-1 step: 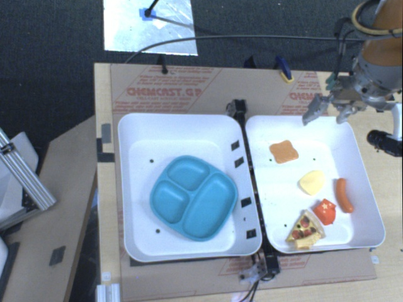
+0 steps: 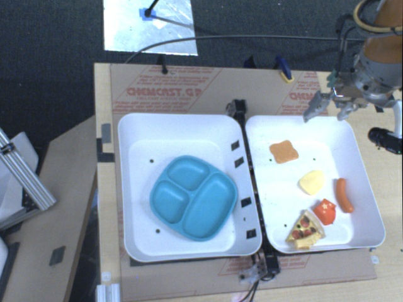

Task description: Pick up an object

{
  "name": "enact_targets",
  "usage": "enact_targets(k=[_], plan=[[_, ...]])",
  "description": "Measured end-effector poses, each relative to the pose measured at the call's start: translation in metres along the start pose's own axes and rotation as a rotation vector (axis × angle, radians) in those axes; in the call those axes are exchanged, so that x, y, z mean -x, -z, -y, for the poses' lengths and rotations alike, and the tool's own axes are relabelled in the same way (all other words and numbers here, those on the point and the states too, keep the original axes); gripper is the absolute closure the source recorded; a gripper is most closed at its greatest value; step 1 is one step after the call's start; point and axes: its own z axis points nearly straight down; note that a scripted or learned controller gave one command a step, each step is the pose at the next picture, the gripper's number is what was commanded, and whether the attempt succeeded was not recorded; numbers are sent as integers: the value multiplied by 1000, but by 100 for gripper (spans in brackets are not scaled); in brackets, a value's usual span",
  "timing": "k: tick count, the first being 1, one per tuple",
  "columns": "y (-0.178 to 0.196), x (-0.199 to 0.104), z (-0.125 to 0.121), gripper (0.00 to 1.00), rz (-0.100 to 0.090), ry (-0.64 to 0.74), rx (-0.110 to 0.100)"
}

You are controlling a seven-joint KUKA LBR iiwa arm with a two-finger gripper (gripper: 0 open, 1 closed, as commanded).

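Over the right bin's (image 2: 362, 168) far rim at 1 o'clock | fingers (image 2: 332, 107) spread apart, holding nothing | toast (image 2: 283, 151) is the closest food, down toward 7 o'clock from the fingers | cheese (image 2: 312, 182), sausage (image 2: 344, 195), pizza (image 2: 306, 229) lie farther toward 6 | sausage points 12 to 6.

Right bin (image 2: 359, 162): 5 items, all apart from each other. Toast (image 2: 283, 151) upper left, yellow piece (image 2: 312, 182) centre, sausage (image 2: 344, 195) near right wall, strawberry (image 2: 325, 211) and pizza slice (image 2: 306, 229) close together at front. Bare floor along left wall and back. Left bin (image 2: 135, 168): blue tray (image 2: 193, 197) covers the middle.
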Motion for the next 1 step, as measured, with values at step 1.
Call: enact_targets(k=[1], plan=[[-62, 1, 2, 0, 0, -2, -4]])
